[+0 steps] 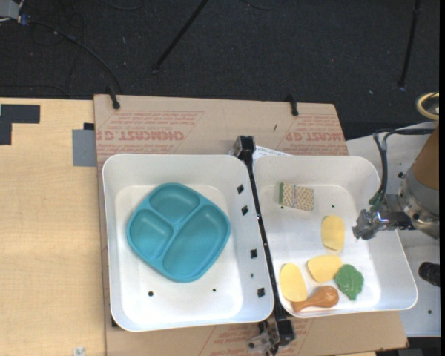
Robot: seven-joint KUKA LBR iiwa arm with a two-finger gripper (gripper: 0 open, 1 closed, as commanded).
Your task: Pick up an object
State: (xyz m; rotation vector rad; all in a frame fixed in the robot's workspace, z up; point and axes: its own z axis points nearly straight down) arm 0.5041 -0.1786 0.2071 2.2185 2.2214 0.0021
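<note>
The right bin [386, 191] holds several small objects. A checkered sponge-like block [297, 196] lies near its back. A yellow piece [333, 232] sits mid-bin, and two more yellow pieces [324, 267] [293, 281] lie toward the front. A green leafy piece [349, 280] and an orange-brown spoon-shaped piece [317, 299] rest near the front wall. My gripper [364, 226] hangs over the bin's right side, just right of the mid-bin yellow piece, with nothing visibly between its fingers.
The left bin [119, 273] holds a teal divided plate [179, 231]. A black divider [254, 236] separates the two bins. Cardboard [208, 124] lies behind the bins, and a wooden bench surface [37, 236] extends to the left.
</note>
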